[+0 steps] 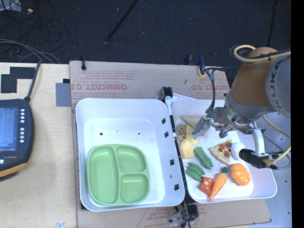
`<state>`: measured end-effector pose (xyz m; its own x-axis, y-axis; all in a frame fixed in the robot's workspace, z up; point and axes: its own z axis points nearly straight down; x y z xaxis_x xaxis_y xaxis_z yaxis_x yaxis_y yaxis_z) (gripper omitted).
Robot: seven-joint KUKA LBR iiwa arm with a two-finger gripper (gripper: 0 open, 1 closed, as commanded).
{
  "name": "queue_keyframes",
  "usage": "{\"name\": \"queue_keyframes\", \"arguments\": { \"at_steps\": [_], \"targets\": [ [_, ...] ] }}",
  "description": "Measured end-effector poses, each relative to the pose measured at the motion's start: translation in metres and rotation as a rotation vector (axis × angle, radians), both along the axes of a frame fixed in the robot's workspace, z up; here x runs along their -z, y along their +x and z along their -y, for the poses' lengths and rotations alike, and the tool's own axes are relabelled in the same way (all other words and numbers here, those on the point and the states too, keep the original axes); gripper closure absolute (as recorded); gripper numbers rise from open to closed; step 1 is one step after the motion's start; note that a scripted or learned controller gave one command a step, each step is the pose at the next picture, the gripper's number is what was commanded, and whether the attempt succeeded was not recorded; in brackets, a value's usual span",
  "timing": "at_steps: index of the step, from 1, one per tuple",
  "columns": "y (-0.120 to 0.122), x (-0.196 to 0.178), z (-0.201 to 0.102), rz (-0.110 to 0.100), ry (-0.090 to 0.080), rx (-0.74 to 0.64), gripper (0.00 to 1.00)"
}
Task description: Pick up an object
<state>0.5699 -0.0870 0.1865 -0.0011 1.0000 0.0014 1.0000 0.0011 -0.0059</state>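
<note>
The right bin (pixel 264 190) holds several toy foods: a yellow corn piece (pixel 187 148), a cheese wedge (pixel 191 122), two green pods (pixel 203 156) (pixel 194 171), a pizza slice (pixel 223 152), a carrot (pixel 217 185), a red pepper piece (pixel 205 185) and an orange pepper (pixel 240 173). My gripper (pixel 213 130) hangs over the upper middle of this bin, between the cheese wedge and the pizza slice. Its fingers look spread apart, with only white bin floor between them. The arm's body hides the bin's far right corner.
The left bin (pixel 97 109) holds a green divided plate (pixel 118 175) at its front. A black divider strip (pixel 170 127) runs between the bins. A teach pendant (pixel 12 132) lies on the wooden bench at far left. Cables trail near the arm at right.
</note>
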Motion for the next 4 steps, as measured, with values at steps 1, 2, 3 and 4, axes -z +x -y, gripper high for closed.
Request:
{"name": "queue_keyframes", "arguments": {
  "at_steps": [1, 2, 3, 4],
  "targets": [
    [-0.017, 0.084, 0.043, -0.006, 0.000, 0.003, 0.00],
    [0.033, 0.011, 0.117, 0.012, -0.007, 0.002, 0.00],
    [-0.015, 0.102, 0.086, 0.003, 0.000, 0.005, 0.00],
    [-0.014, 0.091, 0.088, 0.000, 0.002, 0.008, 1.00]
  ]
}}
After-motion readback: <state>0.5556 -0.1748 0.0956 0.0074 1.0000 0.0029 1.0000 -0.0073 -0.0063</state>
